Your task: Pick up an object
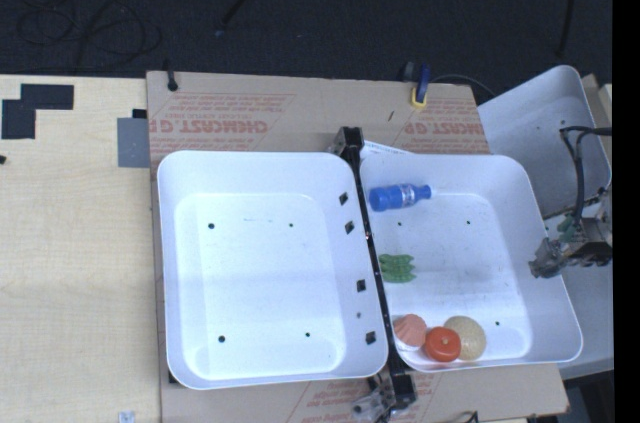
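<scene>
Two white bins are seen side by side on the tabletop [80, 241]. The left bin [260, 173] has bare white walls and floor. In the right bin [520, 211], a blue bottle [398, 197] is laid on its side near the far wall, close to the divider between the bins. A small green thing [396, 268] is seen near the middle of the divider side. In the near corner, three round things are bunched together: a pink one [409, 328], a red one [442, 344] and a pale yellow one [467, 335]. The red one is touched by both of the others.

The claw [560, 256] is seen at the right rim of the right bin. All the things are well apart from it, toward the left side of that bin. Nothing is seen held by the claw. Whether it is released or clenched cannot be told.
</scene>
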### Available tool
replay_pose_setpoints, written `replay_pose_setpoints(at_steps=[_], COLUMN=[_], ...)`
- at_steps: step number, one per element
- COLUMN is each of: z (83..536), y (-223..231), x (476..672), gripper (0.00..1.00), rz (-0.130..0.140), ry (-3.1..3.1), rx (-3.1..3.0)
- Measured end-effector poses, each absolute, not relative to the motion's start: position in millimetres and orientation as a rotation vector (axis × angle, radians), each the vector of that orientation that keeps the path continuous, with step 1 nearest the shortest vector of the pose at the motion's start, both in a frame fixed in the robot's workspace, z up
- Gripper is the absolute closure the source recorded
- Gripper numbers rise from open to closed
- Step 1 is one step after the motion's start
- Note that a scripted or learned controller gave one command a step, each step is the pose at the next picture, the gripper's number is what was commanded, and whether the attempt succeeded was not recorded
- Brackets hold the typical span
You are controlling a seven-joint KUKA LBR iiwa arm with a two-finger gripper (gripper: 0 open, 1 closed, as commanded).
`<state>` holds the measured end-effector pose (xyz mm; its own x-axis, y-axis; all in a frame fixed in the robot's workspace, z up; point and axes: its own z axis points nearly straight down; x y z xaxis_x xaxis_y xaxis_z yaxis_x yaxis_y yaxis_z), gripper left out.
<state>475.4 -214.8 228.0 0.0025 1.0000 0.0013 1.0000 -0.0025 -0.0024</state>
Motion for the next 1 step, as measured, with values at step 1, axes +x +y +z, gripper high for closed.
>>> replay_pose_setpoints(at_steps=[1], z=[237.4], y=[-215.4], x=[475.5], gripper=[1.0], rz=[0.001], ry=[-2.213], rx=[-2.224])
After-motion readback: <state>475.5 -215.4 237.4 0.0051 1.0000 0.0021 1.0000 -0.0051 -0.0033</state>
